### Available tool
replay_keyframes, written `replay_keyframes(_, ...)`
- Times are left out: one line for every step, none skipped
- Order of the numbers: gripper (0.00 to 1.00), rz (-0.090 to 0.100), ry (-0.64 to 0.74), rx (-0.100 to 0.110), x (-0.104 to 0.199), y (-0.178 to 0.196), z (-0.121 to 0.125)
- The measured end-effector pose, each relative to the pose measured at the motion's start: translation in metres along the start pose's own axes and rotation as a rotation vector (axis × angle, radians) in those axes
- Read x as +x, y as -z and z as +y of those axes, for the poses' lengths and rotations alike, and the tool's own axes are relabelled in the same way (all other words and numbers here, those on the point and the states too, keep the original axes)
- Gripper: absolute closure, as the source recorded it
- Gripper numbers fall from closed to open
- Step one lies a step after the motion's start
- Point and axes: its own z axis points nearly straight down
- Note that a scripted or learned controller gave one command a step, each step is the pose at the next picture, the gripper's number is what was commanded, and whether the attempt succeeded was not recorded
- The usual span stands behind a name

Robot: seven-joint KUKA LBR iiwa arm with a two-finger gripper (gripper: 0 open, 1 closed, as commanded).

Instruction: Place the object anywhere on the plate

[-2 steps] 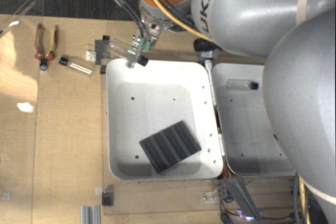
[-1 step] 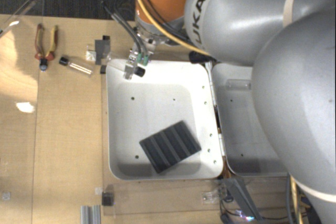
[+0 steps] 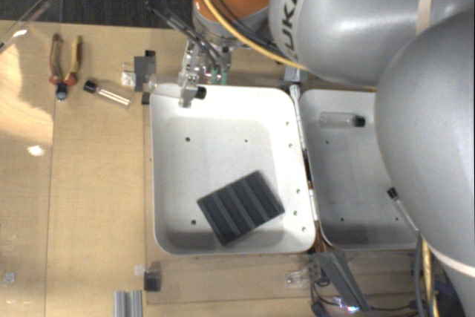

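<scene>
one dark slab, two white bins

we see one ridged dark slab [image 3: 240,207] lying flat in the left bin [image 3: 167,159], near its front edge. the right bin [image 3: 356,182] sits beside it. the gripper [image 3: 191,96] hangs over the left bin's back rim, well apart from the slab; we cannot tell its state. one pair of pliers [image 3: 64,64] lies on the bench [image 3: 82,189].

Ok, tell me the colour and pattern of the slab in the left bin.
Dark grey slab, ridged with parallel grooves; camera view.

Pliers [image 3: 64,64] with orange handles lie on the wooden bench [image 3: 82,189] well left of the left bin [image 3: 167,182]; a small vial [image 3: 108,92] lies nearer that bin.
</scene>
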Motion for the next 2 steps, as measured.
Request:
replay_keyframes(1.0, -0.001, 0.201, -0.001, -0.01, 0.034, 0.001)
replay_keyframes(1.0, -0.008, 0.201, -0.005, -0.011, 0.046, 0.003)
